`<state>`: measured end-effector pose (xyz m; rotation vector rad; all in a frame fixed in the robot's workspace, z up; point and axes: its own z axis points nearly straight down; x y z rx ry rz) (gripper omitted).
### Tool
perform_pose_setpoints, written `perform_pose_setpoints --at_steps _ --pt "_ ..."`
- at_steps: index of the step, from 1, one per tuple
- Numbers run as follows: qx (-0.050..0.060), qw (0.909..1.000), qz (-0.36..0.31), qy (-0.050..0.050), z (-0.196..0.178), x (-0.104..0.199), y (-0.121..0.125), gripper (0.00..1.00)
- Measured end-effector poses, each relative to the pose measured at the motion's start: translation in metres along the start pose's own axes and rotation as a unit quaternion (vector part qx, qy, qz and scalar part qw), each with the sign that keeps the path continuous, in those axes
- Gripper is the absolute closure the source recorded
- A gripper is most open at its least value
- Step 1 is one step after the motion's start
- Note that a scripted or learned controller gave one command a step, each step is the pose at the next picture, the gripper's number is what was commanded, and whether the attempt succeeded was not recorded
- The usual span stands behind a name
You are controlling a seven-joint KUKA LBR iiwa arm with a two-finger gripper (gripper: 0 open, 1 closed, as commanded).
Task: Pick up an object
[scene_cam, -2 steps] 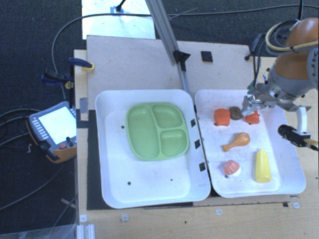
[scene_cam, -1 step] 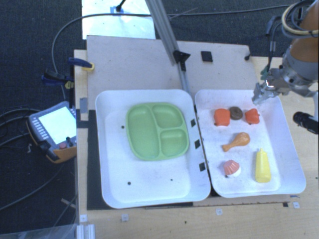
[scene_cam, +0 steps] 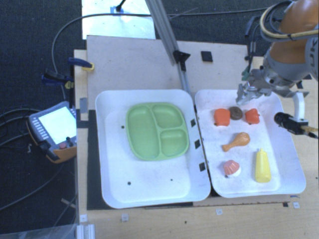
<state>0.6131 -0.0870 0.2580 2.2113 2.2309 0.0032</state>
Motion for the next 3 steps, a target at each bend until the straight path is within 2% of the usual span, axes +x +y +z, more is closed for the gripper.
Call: perform_pose_setpoints --at_steps 2,3 --pt "-0.001 1.0000 0.000 0.000 0.005 0.094 0.028 1.00" --pt "-0.001 1.0000 -0.001 0.000 0.010 0.154 0.032 1.00"
